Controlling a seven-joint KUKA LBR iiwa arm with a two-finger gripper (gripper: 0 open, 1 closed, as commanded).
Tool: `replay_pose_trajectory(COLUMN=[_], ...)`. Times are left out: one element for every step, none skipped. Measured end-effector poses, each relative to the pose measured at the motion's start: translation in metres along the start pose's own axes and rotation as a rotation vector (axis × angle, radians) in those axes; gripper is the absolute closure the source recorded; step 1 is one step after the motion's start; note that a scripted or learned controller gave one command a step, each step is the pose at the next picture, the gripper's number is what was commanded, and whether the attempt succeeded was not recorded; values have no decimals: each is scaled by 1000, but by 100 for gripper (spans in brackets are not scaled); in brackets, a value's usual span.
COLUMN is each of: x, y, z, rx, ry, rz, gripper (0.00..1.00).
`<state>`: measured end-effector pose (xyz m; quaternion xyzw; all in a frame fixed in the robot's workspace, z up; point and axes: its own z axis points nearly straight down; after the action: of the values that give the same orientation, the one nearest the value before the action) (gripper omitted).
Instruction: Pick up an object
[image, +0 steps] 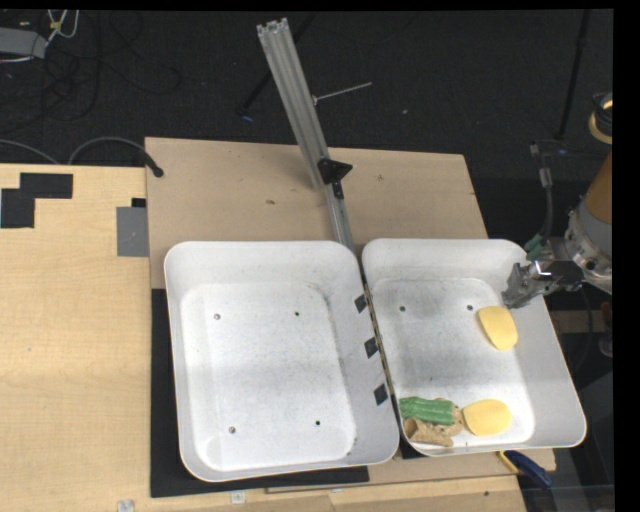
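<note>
While the jaws (520, 283) are hanging over the far right corner of the right bin (440, 255), we are lining up on the yellow piece (498, 327) lying just beside and slightly nearer the camera than them. We cannot tell whether the jaws are released or clenched; nothing is visibly sitting between them. We are judging this piece the likeliest target because it is lying alone on bare bin floor, well apart from the other things. Its long axis is running from the jaws toward the bin's near right corner, its narrower end pointing back at the jaws. Farther off, against the near wall, a green item (428, 408), a tan scrap (432, 432) and a second yellow piece (487, 417) are crowding together, touching, which is making them harder picks. The left bin (260, 350) is sitting well away across the divider.
</note>
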<state>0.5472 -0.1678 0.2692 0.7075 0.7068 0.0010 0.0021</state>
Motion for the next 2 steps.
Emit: replay_pose_trajectory(x=[58, 110], y=[9, 13], z=[15, 29], rx=[8, 9], ry=[5, 4], rz=[-6, -5], gripper=[100, 100])
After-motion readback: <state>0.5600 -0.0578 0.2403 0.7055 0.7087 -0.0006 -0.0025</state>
